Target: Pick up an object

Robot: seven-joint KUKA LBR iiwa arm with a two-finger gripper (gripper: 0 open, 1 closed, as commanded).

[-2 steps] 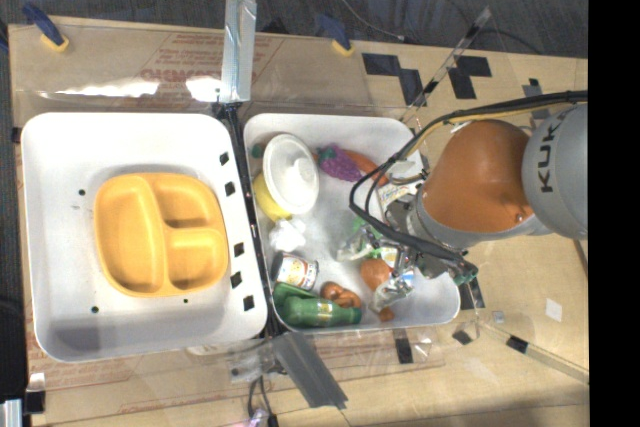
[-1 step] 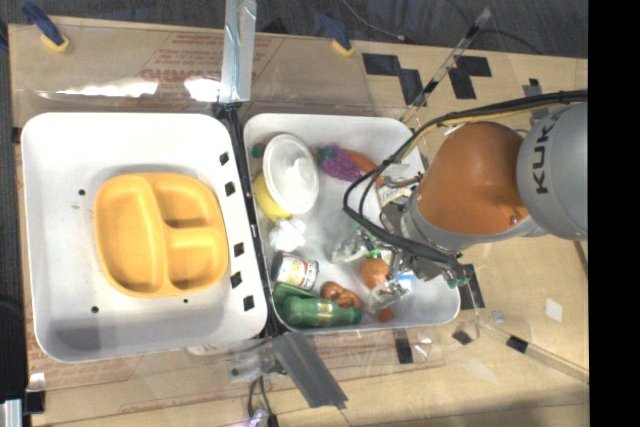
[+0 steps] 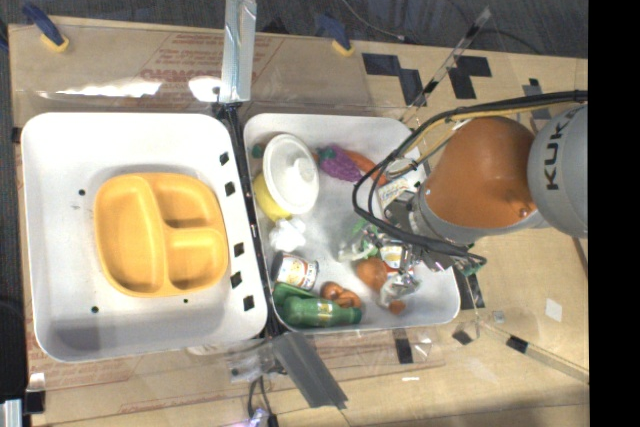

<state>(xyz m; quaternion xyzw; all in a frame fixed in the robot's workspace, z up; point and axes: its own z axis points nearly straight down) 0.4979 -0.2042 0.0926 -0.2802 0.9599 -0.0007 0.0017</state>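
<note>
The gripper [image 3: 388, 263] hangs low over the right bin's [image 3: 330, 130] near-right clutter, its finger state impossible to tell, an orange ball [image 3: 371, 271] just left of it and a green bottle [image 3: 316, 310] lying left-right nearer still.

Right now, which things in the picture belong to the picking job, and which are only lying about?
Belong to the job:
- gripper, low in the right bin
- pickable items there: white bowl, purple toy, small can, green bottle, orange piece

Lying about:
- left bin
- yellow divided tray inside it
- cardboard under the bins
</note>
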